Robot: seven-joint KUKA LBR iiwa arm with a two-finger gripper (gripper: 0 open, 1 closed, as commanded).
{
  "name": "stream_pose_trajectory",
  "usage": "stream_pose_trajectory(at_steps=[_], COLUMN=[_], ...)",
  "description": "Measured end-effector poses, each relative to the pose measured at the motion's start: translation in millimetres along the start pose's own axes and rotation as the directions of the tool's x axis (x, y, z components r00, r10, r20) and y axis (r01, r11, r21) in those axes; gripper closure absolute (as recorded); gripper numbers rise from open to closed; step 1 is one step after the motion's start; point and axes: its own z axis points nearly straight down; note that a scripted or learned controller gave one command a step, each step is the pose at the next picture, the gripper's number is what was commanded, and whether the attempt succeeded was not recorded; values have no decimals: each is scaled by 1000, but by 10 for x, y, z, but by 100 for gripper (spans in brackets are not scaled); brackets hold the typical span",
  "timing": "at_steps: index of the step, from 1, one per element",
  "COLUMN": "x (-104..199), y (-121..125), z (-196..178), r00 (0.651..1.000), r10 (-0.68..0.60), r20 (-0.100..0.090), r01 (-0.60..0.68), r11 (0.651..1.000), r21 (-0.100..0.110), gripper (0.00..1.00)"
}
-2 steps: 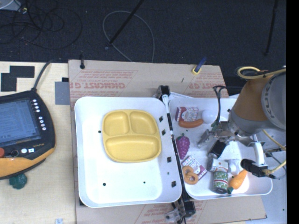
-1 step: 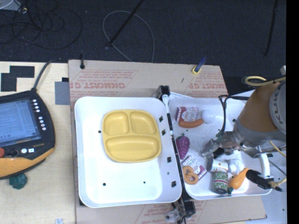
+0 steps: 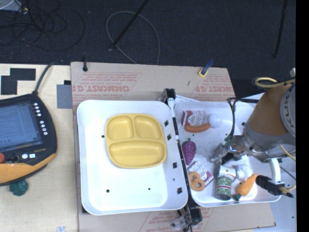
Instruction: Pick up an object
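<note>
Both white bins [image 3: 91,178] look like smooth, slightly glossy plastic; the yellow divided plate [image 3: 135,140] is matt plastic; the sheet [image 3: 149,83] beneath is printed brown cardboard.

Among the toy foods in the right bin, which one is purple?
The grape bunch, lying by the bin's left wall. The hot dog is red-orange, the carrot orange, the can green.

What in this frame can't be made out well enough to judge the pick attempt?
- Gripper, camera view: fingers too small and dark against the right bin clutter to tell whether anything is between them.
- Can: label too small to read.
- Carrot: its lower end merges with dark cabling.
- Arm: cut off by the frame's right side.
</note>
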Motion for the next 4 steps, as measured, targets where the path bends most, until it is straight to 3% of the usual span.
stream_pose_trajectory(at_steps=[1, 2, 3, 4], x=[521, 1088, 1377, 906], y=[506, 316, 451, 317], z=[-895, -1295, -1369, -1181], r00=[1000, 1000, 1000, 1000], r10=[-6, -7, -7, -4], r20=[4, 4, 5, 5], r01=[6, 7, 7, 4], r11=[1000, 1000, 1000, 1000], r21=[-2, 0, 1, 2], gripper=[100, 100, 100, 100])
